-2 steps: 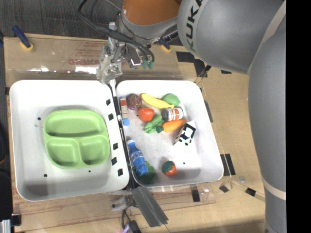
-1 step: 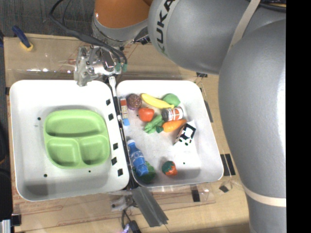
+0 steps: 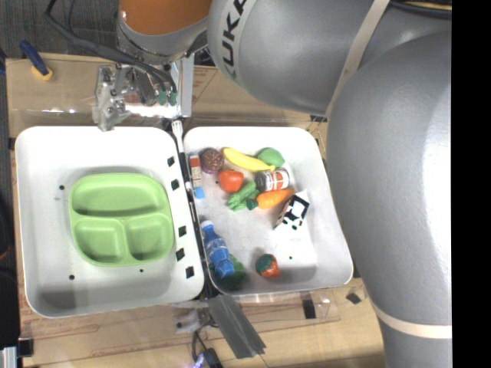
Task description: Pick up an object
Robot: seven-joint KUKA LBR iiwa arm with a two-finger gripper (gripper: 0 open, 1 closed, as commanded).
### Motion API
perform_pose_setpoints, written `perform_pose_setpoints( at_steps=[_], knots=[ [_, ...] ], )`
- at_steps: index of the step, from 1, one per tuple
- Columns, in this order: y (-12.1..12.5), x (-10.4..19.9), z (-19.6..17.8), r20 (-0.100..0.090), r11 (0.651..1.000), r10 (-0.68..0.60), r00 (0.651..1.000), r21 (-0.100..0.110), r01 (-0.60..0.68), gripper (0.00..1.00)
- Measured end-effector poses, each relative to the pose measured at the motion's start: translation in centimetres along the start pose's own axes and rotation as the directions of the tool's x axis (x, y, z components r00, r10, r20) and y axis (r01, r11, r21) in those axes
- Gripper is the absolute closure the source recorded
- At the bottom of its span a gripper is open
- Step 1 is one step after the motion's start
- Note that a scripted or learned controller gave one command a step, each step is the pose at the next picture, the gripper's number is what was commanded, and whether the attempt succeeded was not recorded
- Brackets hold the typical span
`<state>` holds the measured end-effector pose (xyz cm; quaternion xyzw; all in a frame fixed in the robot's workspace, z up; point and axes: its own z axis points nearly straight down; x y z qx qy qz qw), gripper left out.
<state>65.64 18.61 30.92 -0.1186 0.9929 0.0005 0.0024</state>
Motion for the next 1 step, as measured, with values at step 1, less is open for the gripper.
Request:
perform_pose_setpoints(
  at_steps=[1],
  knots=[
    [3.17, -0.8, -0.33, 0.002, 0.989, 0.149, 0.989, 0.0, -0.149, 1.0]
  ],
)
